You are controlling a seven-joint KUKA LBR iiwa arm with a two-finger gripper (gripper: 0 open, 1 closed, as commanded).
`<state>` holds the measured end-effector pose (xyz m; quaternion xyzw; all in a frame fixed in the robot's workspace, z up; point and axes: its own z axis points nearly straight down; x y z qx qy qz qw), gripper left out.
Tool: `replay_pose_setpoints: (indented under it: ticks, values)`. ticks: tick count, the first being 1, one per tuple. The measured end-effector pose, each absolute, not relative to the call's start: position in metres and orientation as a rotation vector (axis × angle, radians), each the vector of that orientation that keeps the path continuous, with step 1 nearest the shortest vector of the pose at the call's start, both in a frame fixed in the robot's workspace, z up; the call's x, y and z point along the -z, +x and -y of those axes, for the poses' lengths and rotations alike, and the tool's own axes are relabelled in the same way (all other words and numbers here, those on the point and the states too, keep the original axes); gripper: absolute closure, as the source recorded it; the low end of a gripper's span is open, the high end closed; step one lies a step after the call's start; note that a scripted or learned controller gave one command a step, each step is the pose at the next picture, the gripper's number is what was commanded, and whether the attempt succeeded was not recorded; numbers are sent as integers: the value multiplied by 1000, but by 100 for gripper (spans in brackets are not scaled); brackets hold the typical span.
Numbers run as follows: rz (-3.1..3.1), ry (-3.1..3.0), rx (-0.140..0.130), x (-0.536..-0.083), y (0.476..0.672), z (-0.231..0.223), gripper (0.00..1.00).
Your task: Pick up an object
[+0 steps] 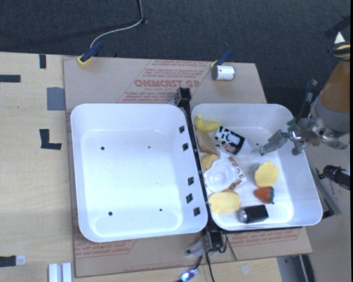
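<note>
Gripper (280, 143) at right of frame over right bin (300, 175), fingers spread, pinching nothing, yellow toy (266, 174) below it

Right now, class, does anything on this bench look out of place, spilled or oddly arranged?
Nothing is spilled or damaged. One oddity: every item is crowded into the right bin, mostly against its left wall, including the yellow piece, black cylinder and clear wrapper. The tool hangs above that bin.

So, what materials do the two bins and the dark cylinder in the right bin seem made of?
Bins: probably moulded plastic, smooth white with rounded glossy rims. Dark cylinder: perhaps metal or hard plastic, black with a shiny grey end; too small to tell.
</note>
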<state>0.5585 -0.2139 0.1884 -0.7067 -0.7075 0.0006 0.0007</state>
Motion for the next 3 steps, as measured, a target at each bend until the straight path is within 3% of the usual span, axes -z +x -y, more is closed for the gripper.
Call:
replay_pose_setpoints:
  ticks: [1, 3]
  values:
    - [2229, -2228, 7, -100, 561, 176, 0]
    - [2228, -2215, 1, -84, 662, 133, 0]
